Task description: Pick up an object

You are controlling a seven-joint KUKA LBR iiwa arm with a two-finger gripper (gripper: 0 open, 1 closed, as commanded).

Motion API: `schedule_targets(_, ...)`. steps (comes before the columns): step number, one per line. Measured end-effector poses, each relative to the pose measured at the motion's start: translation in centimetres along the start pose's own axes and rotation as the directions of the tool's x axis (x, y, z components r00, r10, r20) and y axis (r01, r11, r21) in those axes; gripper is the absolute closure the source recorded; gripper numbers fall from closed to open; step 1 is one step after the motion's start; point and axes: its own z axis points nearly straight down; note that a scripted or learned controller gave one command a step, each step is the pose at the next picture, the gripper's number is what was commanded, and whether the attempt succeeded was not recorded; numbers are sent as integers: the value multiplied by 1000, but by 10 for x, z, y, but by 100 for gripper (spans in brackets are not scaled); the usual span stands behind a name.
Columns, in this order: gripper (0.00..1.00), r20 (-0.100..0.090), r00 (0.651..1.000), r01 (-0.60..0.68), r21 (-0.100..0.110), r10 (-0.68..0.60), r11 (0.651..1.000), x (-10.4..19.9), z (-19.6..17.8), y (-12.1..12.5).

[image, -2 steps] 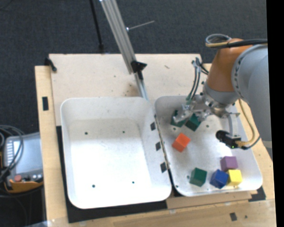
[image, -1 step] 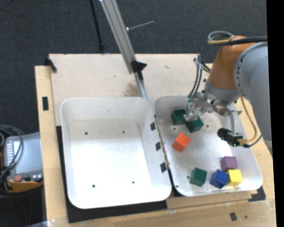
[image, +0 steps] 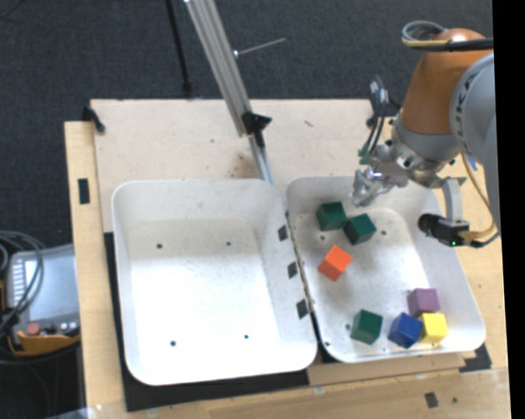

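In the right bin [image: 448, 274] lie several small blocks. Two dark green ones [image: 331, 215] [image: 360, 229] sit near its far side, and an orange one [image: 335, 262] lies below them. Along the near edge are another green block [image: 367, 326], a blue one [image: 406, 330], a yellow one [image: 434, 326] and a purple one [image: 422, 301]. My gripper [image: 366, 188] hangs over the far part of the right bin, just up and right of the two green blocks. Nothing shows between its fingers.
The left bin [image: 205, 281] lies beside the right one. A slanted metal pole [image: 226, 71] rises from behind the bins, its base by the divide. A black cable and connector [image: 446, 229] hang at the right bin's right rim.
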Motion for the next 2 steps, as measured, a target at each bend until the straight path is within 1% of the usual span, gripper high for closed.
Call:
schedule_targets(1, 100, -1, 1000, 2, 5, -2, 1000, -1, -6, 1)
schedule_targets(2, 100, -2, 1000, 3, 8, -3, 1000, 44, -13, -15)
